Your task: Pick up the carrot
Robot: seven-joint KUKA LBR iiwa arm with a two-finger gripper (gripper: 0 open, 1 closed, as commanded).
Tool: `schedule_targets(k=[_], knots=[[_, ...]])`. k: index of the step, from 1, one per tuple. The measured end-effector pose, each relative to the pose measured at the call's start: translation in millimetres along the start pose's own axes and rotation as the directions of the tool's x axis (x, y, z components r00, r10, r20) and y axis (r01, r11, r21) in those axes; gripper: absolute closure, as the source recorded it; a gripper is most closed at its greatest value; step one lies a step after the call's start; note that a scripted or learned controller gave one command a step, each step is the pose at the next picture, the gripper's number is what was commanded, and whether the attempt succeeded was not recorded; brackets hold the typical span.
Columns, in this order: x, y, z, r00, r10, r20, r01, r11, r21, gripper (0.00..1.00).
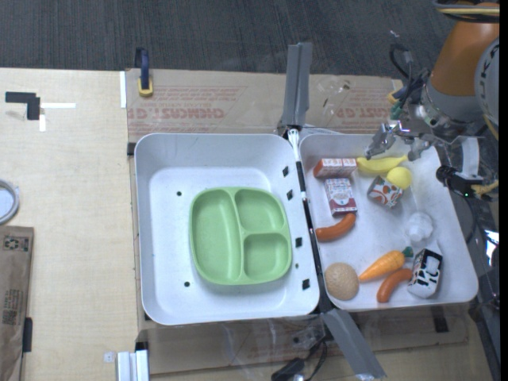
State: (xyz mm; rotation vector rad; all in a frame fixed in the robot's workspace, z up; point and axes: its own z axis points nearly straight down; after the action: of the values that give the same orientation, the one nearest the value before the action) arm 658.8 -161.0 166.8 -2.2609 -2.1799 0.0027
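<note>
The carrot (382, 264), orange with a small green top, lies slanted in the near part of the right bin (460, 236). It rests between a beige ball (341, 280) and a black and white pouch (426, 274), and touches a red sausage (393, 284). My gripper (394, 138) hangs over the bin's far edge, just above a banana (381, 164) and far from the carrot. Its fingers look open with nothing between them.
The right bin also holds a lemon (399, 177), a small can (384, 193), two red boxes (336, 167) (341, 197), another sausage (336, 228) and a clear plastic item (418, 227). A green divided plate (240, 235) sits in the left bin (155, 213).
</note>
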Motion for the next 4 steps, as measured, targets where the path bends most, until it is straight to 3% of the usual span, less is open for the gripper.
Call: schedule_targets(k=[1, 2, 3, 4], knots=[[6, -1, 9, 0.996, 0.094, 0.000, -0.094, 0.996, 0.000, 0.00], [23, -67, 24, 1.000, 0.008, 0.000, -0.008, 1.000, -0.001, 0.00], [38, -159, 64, 0.954, -0.300, -0.002, 0.300, 0.954, 0.001, 0.00], [-8, -180, 75, 0.783, -0.623, 0.001, 0.623, 0.783, -0.003, 0.00]])
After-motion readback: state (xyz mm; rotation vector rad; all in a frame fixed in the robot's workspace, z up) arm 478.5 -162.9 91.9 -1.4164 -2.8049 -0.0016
